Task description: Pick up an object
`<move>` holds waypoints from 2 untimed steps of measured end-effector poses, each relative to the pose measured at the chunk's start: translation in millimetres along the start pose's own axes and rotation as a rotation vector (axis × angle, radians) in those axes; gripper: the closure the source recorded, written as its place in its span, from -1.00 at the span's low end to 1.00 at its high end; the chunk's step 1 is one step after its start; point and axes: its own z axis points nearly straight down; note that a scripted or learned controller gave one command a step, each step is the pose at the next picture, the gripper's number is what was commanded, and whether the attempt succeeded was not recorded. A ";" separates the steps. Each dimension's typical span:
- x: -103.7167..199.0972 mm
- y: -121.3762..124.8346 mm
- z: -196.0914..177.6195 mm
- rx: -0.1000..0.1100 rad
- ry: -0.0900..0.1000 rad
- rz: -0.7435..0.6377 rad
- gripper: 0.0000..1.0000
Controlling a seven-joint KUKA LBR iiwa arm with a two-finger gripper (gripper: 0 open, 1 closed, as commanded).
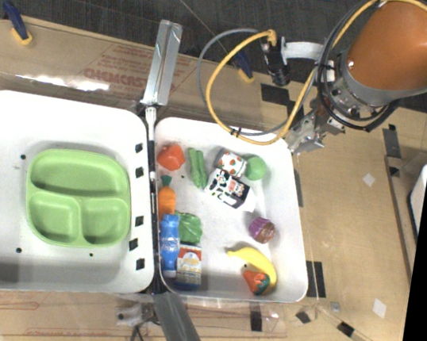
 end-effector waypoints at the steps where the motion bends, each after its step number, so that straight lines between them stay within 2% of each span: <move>1: -6.9 4.6 139.1 0.002 -0.029 -0.076 1.00; 2: -4.1 3.3 104.7 0.002 -0.011 -0.079 1.00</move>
